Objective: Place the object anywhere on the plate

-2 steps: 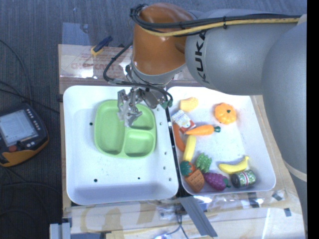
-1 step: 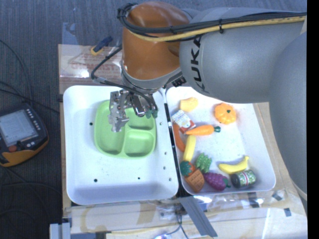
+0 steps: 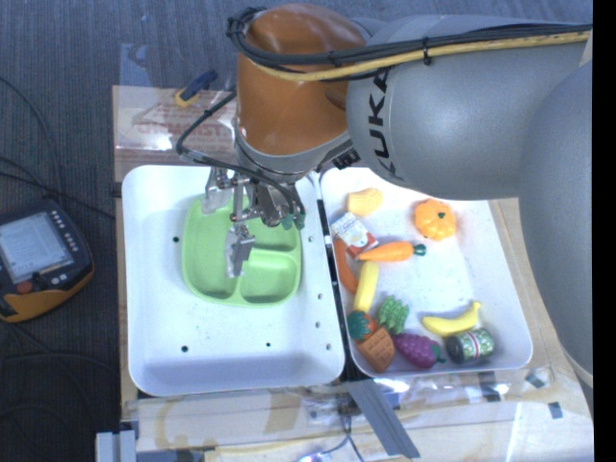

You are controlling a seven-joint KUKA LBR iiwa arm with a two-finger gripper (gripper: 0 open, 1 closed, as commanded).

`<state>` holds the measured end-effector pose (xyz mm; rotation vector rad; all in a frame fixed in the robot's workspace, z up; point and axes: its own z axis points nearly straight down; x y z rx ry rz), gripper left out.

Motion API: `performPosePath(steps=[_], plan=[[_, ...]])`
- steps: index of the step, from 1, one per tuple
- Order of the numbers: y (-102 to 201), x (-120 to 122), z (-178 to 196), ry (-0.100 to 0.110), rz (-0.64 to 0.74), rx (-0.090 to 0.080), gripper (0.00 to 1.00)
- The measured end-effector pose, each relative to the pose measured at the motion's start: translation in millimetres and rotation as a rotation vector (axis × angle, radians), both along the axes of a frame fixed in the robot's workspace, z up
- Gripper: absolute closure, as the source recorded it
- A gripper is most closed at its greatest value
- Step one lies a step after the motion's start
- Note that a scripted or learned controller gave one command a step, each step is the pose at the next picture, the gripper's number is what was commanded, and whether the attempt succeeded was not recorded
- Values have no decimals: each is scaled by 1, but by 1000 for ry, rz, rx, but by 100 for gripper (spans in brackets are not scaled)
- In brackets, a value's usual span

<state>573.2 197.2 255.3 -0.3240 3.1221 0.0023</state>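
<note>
The tool (image 3: 241, 243) hangs at the centre of the frame, over the green divided plate (image 3: 207, 277) in the left white bin (image 3: 154, 354). Its metal parts crowd together against the green, and I cannot tell how it is set or whether anything sits in it; nothing is plainly seen there.

The plate lies flat in the upper middle of the left bin, with bare green at its left and lower compartments. The right white bin (image 3: 481, 258) holds the toy food: an orange carrot (image 3: 390, 252) near the middle, a small orange pumpkin (image 3: 435, 219) above it to the right, a yellow banana (image 3: 450, 322) at the lower right, purple grapes (image 3: 416, 347) just left of a dark round can (image 3: 470, 346), and a yellow piece (image 3: 364, 201) near the top.

Which of these is the task's object the view does not settle. All look like light, hollow, stiff plastic with a smooth and probably slippery skin, not fragile. The carrot or banana would likely be best taken across the middle of its narrow body. The round pumpkin may roll or squirt out of a pinch.
</note>
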Motion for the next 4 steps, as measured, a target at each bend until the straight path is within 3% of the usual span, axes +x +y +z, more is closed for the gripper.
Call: performPosePath(steps=[1, 2, 3, 4], plan=[[-34, -36, 34, -5, 7, -1, 0], [-147, 37, 83, -6, -43, -4, 0], [-142, 37, 92, -7, -35, -3, 100], [-132, -11, 25, 2, 212, -2, 100]])
